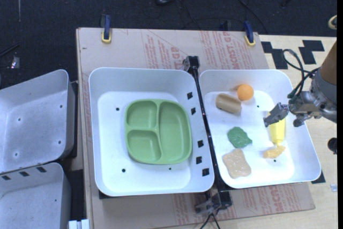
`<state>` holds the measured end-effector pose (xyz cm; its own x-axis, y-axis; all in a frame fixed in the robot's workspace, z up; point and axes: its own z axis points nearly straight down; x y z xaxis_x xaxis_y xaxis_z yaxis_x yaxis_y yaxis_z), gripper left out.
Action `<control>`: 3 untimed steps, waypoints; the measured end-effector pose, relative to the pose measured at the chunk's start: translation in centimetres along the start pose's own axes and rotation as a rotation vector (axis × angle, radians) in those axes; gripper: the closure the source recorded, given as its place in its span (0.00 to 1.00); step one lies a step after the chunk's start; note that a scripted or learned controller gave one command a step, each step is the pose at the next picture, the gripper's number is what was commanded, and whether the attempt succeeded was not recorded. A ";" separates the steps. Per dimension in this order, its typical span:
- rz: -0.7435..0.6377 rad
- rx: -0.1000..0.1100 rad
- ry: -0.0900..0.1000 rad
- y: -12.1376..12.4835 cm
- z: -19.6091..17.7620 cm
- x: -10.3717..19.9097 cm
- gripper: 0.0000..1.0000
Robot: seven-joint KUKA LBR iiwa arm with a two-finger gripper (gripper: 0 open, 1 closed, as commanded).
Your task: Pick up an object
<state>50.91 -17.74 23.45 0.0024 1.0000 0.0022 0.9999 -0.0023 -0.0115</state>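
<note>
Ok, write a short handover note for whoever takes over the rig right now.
Gripper: over the right bin, right by the top of the yellow bottle; grip unclear, nothing seen lifted.
Right bin also has an orange ball, tan cylinder, green lump, beige piece and small yellow piece.
Left bin: green divided tray.
Done: approach.
Left: grasp and lift an object.

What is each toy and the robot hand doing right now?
Gripper: over the right bin, above the yellow bottle.
Yellow bottle: lying down.
Orange ball: resting beside the tan cylinder.
Tan cylinder: on its side.
Green lump: lying loose.
Green tray: flat in the left bin.
</note>
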 end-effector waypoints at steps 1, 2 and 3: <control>-0.003 -0.011 -0.003 0.2 -0.6 0.0 0.00; -0.001 -0.005 0.000 -0.3 5.7 0.4 0.00; -0.001 -0.005 0.000 -1.3 11.5 0.2 0.00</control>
<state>49.44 -17.56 11.97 0.0018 1.0000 0.0019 1.0000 -0.0018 -0.0068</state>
